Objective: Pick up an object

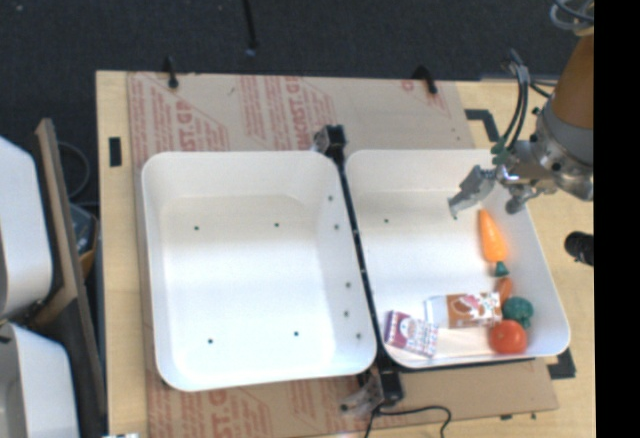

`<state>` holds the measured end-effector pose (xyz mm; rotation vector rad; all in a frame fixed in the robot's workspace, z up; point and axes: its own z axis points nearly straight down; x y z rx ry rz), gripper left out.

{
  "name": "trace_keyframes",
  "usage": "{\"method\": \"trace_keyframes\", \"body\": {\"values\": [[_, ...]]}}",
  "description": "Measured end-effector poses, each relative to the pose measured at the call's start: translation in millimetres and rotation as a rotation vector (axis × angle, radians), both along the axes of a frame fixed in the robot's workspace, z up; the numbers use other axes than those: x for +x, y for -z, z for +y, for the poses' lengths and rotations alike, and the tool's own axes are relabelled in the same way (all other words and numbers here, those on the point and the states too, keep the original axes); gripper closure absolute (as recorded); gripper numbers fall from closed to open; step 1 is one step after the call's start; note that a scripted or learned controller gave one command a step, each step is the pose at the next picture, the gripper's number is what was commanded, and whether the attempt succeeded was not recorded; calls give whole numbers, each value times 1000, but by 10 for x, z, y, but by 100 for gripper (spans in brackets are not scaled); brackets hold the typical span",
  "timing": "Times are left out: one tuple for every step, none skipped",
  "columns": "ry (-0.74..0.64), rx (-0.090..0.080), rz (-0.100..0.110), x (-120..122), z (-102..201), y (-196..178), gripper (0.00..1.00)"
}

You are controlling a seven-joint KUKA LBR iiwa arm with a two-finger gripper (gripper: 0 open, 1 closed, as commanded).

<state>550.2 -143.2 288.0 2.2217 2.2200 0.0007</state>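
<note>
Camera view: the gripper is seen with fingers spread, holding nothing, just above a carrot in the right bin. A slightly off-centre descent could roll the carrot aside.

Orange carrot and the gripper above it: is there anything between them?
In the camera view, bare white floor of the right bin separates the gripper from the orange carrot.
</note>
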Motion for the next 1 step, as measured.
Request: {"method": "trace_keyframes", "body": {"values": [[2,1,9,-523,-69,922,0]]}}
